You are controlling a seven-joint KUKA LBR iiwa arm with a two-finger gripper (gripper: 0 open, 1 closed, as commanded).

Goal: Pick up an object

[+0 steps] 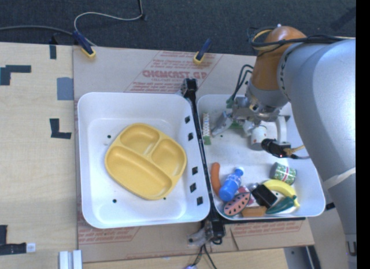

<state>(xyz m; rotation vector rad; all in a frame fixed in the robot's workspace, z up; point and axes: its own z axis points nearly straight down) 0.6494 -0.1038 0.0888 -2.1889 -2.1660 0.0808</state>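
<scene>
Arm (312, 88) bent low over right bin (315, 201), jaws' state impossible to tell

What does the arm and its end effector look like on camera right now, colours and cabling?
The arm is bulky, rounded and light grey, with an orange band above the wrist. A thin dark cable loops over that band. The end effector is a small metallic grey assembly with pale fittings and a black cable trailing beside it.

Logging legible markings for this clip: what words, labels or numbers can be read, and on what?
"CHEMCAST GP", red print on the brown cardboard sheet under the two white bins; the smaller red line beneath it is too blurred to read.
Label on the small green-and-white can in the right bin: too small to read.
</scene>
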